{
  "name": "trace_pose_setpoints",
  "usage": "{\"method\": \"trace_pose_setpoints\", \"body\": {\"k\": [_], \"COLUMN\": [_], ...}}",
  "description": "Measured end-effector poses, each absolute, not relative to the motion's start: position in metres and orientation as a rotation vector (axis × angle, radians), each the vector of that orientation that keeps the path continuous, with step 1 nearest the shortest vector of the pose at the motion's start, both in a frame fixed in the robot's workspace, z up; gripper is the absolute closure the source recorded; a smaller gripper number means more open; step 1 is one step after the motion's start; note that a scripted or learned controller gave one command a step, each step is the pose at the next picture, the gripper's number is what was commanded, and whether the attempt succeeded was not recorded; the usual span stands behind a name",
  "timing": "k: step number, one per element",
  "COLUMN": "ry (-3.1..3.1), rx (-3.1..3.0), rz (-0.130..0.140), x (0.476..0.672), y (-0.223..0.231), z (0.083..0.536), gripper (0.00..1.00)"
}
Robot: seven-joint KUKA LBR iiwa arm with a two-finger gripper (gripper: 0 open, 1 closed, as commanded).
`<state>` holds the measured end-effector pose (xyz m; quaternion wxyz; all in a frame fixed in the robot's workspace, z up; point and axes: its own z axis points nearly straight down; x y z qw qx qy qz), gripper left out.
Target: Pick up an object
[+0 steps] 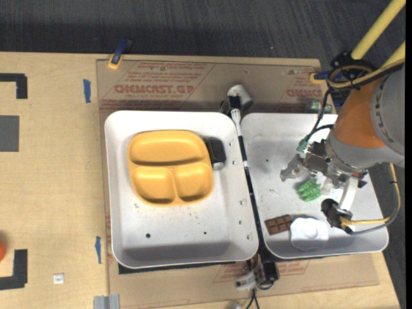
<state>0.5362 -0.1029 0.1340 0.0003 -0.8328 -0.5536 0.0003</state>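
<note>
Step in hand, as I judge it: approach and descent for a grasp, lift not yet begun. The gripper (313, 180) sits low over the middle of the right bin (270, 140), directly above a small green object (309, 190), which looks the likeliest target. The green object lies on the bin floor, roughly central, nearer the bin's right wall than the divider between the bins. The metal fingers seem spread, one reaching toward the divider side and one toward the right wall, but wrist hardware and cables hide the tips, so I cannot tell whether they are apart or closed, and nothing is visibly held between them. The green object is partly covered; the exposed part suggests a short, lumpy piece with its long axis running diagonally, from the bin's far-right toward its near-left, though this reading is uncertain. Also in the right bin: a white object (308, 232) against the near wall and a brown chocolate-like bar (279, 224) just beside it, toward the divider. The left bin (119, 172) holds a yellow compartment tray (171, 166) and a small dark object (215, 152) at its right edge. Next move, in my judgement: straddle the green piece across its short axis, close, then raise and check the hold.
</note>
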Motion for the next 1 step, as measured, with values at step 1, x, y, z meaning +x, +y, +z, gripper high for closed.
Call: {"method": "trace_pose_setpoints", "body": {"k": [1], "ry": [-1.741], "rx": [-2.613], "rz": [0.003], "x": [0.4786], "y": [-0.1654], "z": [0.1223], "gripper": [0.0]}}
